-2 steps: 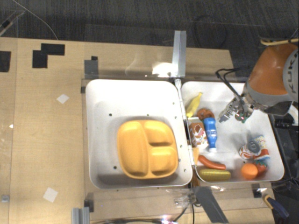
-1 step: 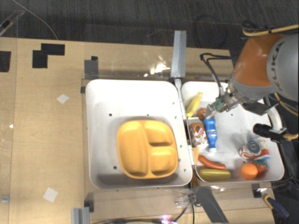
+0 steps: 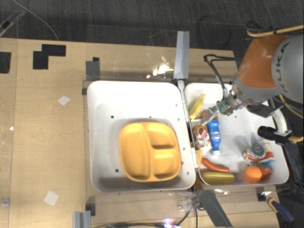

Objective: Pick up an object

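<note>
Bright, even light from overhead here. Glare flashes on the clear panel (image 3: 161, 70) behind the left bin (image 3: 102, 127). A soft shadow sits under the yellow tray (image 3: 149, 151). The arm (image 3: 270, 65) looks slightly blurred, and detail is soft throughout.

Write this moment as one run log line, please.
arm: over right bin | gripper: above blue bottle, near banana | held: nothing seen | left bin: yellow divided tray

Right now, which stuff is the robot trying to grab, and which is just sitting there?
For the job:
tool
blue bottle
banana
orange ball
red sausage

Just lying about:
yellow divided plate
left bin
</note>
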Motion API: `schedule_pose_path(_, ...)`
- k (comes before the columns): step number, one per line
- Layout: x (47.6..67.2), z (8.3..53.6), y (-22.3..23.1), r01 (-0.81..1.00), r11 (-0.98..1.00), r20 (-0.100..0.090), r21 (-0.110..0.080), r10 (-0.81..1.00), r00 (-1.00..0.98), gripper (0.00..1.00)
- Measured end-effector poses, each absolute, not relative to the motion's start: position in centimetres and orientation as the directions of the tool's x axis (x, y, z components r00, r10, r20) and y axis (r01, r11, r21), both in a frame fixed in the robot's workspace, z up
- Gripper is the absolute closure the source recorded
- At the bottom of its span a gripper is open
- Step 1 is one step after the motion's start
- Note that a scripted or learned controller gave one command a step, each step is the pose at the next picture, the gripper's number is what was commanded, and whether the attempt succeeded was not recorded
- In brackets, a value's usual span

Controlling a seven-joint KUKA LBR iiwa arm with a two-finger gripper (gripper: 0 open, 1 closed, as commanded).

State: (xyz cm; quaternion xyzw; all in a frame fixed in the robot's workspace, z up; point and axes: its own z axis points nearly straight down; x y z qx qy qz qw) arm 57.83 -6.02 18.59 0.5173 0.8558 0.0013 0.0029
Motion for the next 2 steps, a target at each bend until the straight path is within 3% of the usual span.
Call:
schedule_pose_path(1, 58.8, 12.3, -10.0, 0.992, 0.127, -0.001, 0.001, 0.992, -0.127, 0.00)
schedule_pose_path(2, 61.5, 8.8, -9.4, 0.997, 0.079, -0.003, 0.010, 0.997, -0.079, 0.00)
